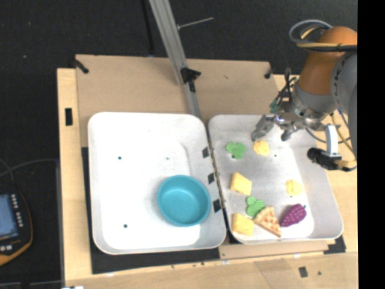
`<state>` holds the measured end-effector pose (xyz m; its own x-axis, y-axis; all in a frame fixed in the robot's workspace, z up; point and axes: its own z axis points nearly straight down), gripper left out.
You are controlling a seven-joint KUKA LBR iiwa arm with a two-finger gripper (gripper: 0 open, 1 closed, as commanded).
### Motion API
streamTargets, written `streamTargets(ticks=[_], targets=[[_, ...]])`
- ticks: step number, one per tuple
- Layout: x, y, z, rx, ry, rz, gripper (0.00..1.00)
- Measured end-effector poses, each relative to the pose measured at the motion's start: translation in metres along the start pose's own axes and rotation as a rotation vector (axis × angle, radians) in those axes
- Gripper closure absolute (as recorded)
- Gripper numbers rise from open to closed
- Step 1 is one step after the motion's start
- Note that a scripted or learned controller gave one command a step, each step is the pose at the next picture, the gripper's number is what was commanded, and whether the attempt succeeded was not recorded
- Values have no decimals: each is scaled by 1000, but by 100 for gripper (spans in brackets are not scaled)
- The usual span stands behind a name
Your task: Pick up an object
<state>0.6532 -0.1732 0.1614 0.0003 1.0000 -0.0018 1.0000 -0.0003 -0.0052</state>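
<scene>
One yellow piece [261, 147] lies just below the open gripper [274, 129]; it should drop straight, centring its fingers around it before closing.

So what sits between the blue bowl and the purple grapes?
In the camera view, a green piece and the pizza slice lie between the bowl and grapes.

desk [132, 89] is carrying two bins side by side | bowl [183, 200] is sitting in left bin [120, 137], near its front right corner | right of bowl, right bin [319, 185] is holding scattered toy foods | pizza slice [268, 221] is lying just left of grapes [293, 215] | claw [274, 127] is hanging over that bin's far edge, well behind bowl
</scene>
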Motion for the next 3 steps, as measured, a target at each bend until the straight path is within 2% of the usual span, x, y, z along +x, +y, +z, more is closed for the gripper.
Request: streamTargets(ticks=[1, 2, 3], targets=[[6, 5, 59, -2, 0, -4, 0], [5, 7, 43, -10, -2, -5, 100], [3, 6, -1, -11, 1, -1, 100]])
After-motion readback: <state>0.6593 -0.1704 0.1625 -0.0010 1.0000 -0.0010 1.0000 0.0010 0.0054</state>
